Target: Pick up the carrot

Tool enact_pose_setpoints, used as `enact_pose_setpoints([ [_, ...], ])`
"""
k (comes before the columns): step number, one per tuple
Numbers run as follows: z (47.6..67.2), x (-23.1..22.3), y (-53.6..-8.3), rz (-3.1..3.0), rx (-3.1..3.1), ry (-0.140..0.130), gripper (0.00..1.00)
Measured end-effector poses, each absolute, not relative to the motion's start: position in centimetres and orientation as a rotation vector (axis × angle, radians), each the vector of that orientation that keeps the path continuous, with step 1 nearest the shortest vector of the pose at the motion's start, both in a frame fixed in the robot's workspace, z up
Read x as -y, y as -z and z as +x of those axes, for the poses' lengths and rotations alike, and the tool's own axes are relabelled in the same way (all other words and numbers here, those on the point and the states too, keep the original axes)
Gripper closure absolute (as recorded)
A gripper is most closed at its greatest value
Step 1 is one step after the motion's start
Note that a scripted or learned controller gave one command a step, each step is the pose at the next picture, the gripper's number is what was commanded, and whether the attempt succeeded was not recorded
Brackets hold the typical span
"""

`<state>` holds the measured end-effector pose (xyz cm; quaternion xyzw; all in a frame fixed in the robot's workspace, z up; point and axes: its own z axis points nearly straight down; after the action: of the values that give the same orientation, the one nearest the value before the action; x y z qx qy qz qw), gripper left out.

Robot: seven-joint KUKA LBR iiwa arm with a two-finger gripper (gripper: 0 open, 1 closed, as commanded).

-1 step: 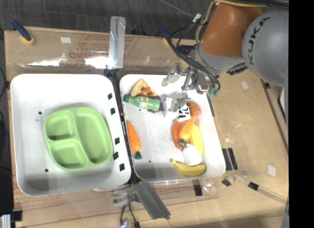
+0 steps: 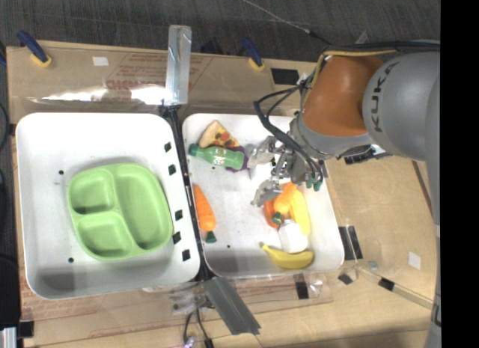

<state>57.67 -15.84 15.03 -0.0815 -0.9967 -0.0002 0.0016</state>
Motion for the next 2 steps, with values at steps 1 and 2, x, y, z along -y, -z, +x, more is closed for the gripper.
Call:
enact_pose_setpoints([
  [1,55.1,21.1,-9.4,-0.273,3.131,0.000,0.00],
  [2,56.3,18.6,-9.4,-1.062,2.961,0.002,0.00],
])
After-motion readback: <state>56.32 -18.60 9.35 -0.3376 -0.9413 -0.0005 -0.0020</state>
